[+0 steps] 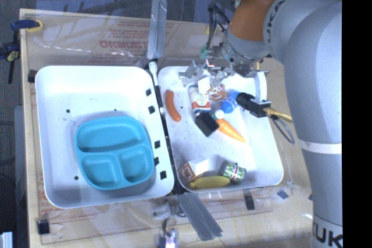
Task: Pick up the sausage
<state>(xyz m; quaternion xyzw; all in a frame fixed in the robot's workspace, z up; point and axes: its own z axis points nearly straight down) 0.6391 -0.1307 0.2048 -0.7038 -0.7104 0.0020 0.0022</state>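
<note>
the sausage lies near the left wall of the right bin, apart from the other items. the gripper hangs over the middle of that bin, just right of the sausage, beside a carrot; how far it is open i cannot tell. a blue tray sits in the left bin.

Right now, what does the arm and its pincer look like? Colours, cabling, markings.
The large rounded grey arm has smooth bulky links and an orange dome-shaped band above the wrist. Thin black and yellow cables run over that band along the top. Dark letters "KU" show near the base. The pincer is a small cluster of silver-grey metal parts with dark wiring, and a black block with a yellowish lead sticks out beside it.
</note>
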